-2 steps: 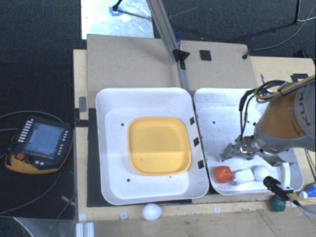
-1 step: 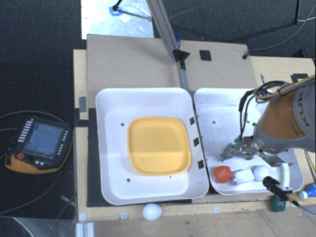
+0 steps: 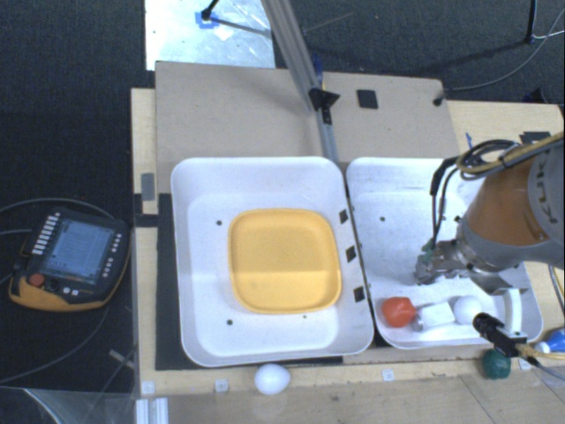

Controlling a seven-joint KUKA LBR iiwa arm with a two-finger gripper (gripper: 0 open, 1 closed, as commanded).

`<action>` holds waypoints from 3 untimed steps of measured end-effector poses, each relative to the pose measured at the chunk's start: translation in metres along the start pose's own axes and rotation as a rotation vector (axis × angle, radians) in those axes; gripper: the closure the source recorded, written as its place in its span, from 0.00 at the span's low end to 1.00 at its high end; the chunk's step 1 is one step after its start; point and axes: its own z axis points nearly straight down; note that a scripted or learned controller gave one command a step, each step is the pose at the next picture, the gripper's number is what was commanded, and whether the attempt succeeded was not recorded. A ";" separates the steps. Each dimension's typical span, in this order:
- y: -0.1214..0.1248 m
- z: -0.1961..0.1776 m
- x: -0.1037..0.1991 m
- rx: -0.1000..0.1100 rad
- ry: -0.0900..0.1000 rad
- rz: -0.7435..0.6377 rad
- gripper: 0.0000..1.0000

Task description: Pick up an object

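Overhead slanted view of the bench (image 3: 291, 113) with two shallow white bins side by side. The left bin (image 3: 199, 263) carries a square yellow plate (image 3: 284, 260), which lies flat near the bin's centre and is slightly closer to its right wall. The right bin (image 3: 388, 210) carries three small things along its near edge: a red object (image 3: 397, 311) at the near left corner, a white block-like piece (image 3: 434, 314) touching or just beside it on the right, and a white rounded object (image 3: 465, 307) farther right along the same edge. The arm (image 3: 512, 215), grey with an orange band, reaches in over the right bin's right wall. Its gripper (image 3: 431, 268) hangs above the bin floor, just behind the row of small things and apart from the red object. The state of the gripper cannot be told from this view, and nothing is seen held in it.

A white egg-shaped object (image 3: 272, 379) rests on the bench outside the bins, at the near edge of the left bin. A green object (image 3: 496, 366) lies on the bench beyond the right bin's near right corner. A teach pendant (image 3: 69, 256) lies on the dark floor beyond the bench's left edge.
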 end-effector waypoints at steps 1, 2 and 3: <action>-0.002 -0.043 0.003 -0.002 -0.001 -0.001 1.00; 0.003 -0.105 0.003 -0.003 -0.001 -0.001 1.00; 0.010 -0.149 0.005 -0.003 0.000 -0.001 1.00</action>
